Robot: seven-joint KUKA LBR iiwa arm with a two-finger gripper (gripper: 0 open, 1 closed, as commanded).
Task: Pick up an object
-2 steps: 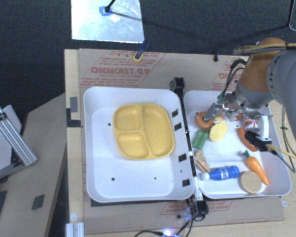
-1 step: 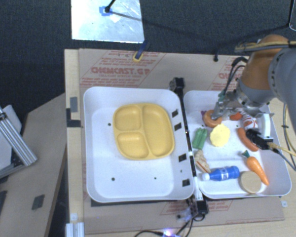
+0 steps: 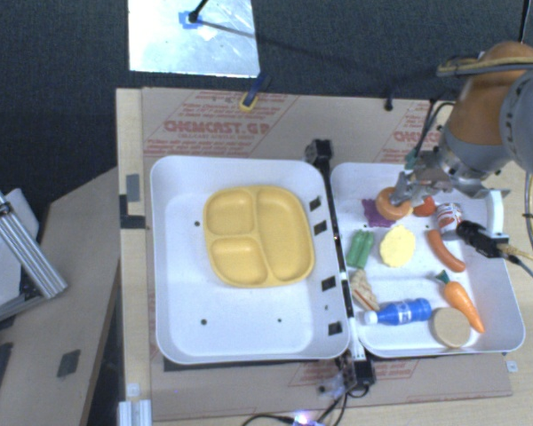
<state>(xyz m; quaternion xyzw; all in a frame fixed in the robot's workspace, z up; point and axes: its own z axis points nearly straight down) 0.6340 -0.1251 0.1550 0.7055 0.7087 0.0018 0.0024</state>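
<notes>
gripper (image 3: 407,187) low over orange round toy (image 3: 393,205), right bin (image 3: 506,309)

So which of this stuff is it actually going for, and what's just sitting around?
In play:
gripper, down at the top of the right bin
orange round piece right under it

Lying about:
yellow divided plate
blue bottle
carrot
green piece
yellow lemon-like piece

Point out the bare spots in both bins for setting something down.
Left bin: bare floor all round the yellow plate, widest along its near edge. Right bin: crowded; bottle, carrot and lemon leave little room.
</notes>
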